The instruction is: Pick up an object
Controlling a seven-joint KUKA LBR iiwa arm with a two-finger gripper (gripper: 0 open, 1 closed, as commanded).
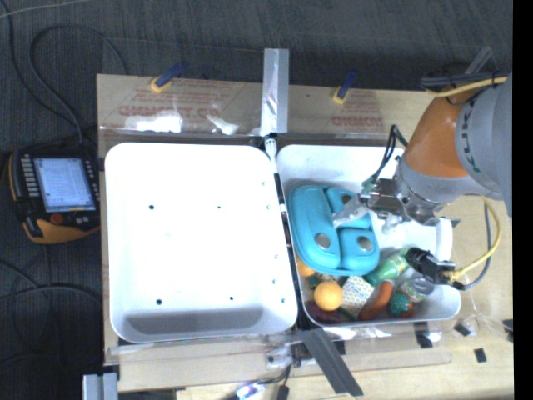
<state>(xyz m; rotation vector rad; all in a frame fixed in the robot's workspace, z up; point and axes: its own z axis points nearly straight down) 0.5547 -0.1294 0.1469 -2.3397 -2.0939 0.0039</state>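
Gripper (358, 211) is down in the right bin (333, 161), over the blue plastic toy (329, 240). Can't tell the jaw state, it's cluttered there. Toy sits at the bin's 9 o'clock side, long axis roughly 12-to-6, lying 8 o'clock from the gripper. Orange ball (328, 295) and small stuff piled at 6 o'clock. Left bin (125, 223) well apart.

Arm (487, 140): grey rounded housing with a broad orange band (437, 144) above the wrist. Black cables run beside the band. A yellow cable (483, 261) loops below the band.
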